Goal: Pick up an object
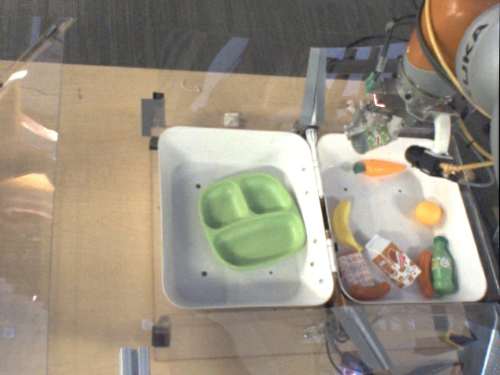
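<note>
Can [378,135] with a green label hangs pinched in the hand [373,128] at the upper right of the frame, above the right bin's [469,233] top edge, and a shallow grip could let it slip back beside the carrot [380,168].

Light wooden bench [86,233] (glare patches at left), dark grey carpet floor [195,10] beyond.

A divided plate [251,221] lies in the left bin [176,209]. The right bin [469,233] holds a carrot [379,168] at the back, a banana [344,225] left, and a bottle [442,266] right.
</note>
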